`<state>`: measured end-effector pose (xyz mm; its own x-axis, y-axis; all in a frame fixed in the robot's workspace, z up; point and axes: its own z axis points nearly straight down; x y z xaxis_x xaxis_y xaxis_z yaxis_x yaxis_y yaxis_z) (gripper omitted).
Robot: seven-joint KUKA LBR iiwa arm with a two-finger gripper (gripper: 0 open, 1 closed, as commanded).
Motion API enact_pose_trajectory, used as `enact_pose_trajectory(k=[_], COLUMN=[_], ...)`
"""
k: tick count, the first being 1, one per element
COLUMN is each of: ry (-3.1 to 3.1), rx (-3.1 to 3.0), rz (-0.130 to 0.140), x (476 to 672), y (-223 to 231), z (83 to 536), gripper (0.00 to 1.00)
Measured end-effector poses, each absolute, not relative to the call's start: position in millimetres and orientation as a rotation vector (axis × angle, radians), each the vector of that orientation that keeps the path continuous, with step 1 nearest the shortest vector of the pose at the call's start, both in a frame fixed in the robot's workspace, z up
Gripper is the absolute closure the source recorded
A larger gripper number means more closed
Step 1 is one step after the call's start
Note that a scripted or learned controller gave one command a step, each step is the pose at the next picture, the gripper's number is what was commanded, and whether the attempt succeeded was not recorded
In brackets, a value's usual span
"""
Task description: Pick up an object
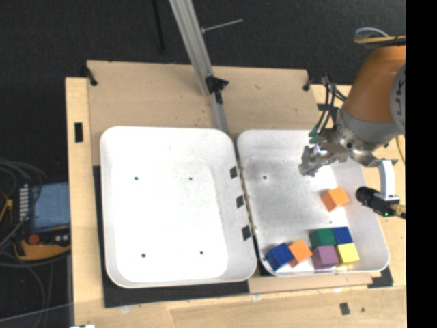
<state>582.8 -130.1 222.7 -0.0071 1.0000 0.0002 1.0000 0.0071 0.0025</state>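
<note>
White plastic forms both bins; the right bin (273, 183) holds every candidate object. Most blocks cluster at its near edge, probably pushed there by prior handling, while one orange block (335, 198) lies apart toward the centre, easiest to approach. The hand (313, 160) hangs over the right bin, just beyond that block. Its opening cannot be judged, and nothing is visibly gripped.

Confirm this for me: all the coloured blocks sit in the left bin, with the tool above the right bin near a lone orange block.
One thing is wrong: the blocks are in the right bin, not the left bin. The camera view shows the lone orange block there, and the rest clustered at its near edge. The tool does hang over the right bin near that block.
</note>
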Motion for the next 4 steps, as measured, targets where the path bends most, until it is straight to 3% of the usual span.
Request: enact_pose_trajectory(k=[2,4], ry=[2.224,2.230], rx=[2.216,2.212], rz=[0.003,0.006], x=[617.9,640.3], y=[-25,79], z=[222,246], gripper=[1.00,1.00])
